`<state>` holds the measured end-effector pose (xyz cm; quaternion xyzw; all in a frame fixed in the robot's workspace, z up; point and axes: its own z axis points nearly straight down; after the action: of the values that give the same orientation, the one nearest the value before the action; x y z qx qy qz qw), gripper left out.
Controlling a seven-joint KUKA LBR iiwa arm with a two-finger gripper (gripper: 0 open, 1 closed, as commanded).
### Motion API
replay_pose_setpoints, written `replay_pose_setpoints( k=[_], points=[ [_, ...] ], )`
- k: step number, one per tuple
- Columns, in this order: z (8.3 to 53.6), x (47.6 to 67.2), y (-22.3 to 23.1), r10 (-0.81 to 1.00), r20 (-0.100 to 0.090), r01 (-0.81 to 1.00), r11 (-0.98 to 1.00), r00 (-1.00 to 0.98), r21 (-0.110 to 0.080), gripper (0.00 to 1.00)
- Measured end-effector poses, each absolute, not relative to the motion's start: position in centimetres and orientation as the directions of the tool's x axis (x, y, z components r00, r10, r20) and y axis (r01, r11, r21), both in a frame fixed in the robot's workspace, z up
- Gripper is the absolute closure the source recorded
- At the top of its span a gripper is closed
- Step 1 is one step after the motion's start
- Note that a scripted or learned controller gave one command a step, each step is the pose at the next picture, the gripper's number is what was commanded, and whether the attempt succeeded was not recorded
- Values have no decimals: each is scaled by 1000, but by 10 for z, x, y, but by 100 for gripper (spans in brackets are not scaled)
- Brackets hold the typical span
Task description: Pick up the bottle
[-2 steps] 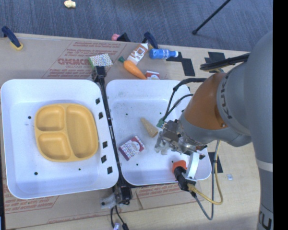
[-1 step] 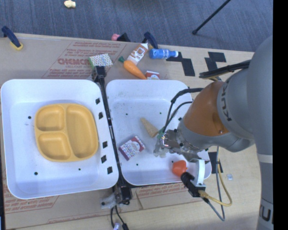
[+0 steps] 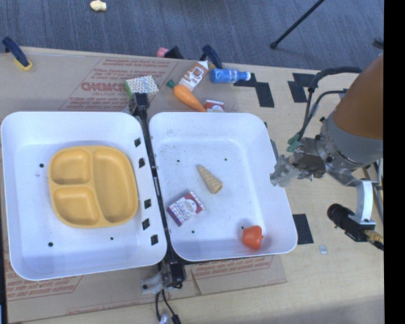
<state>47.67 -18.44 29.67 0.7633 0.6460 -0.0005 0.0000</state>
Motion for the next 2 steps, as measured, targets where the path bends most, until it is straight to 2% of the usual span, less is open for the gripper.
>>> replay_pose_setpoints(
  k=[1, 2],
  points=[
    [158, 477, -167, 981, 2, 981, -195, 195, -7, 100],
    [154, 476, -143, 916, 1, 916, -402, 402, -7, 100]
  ],
)
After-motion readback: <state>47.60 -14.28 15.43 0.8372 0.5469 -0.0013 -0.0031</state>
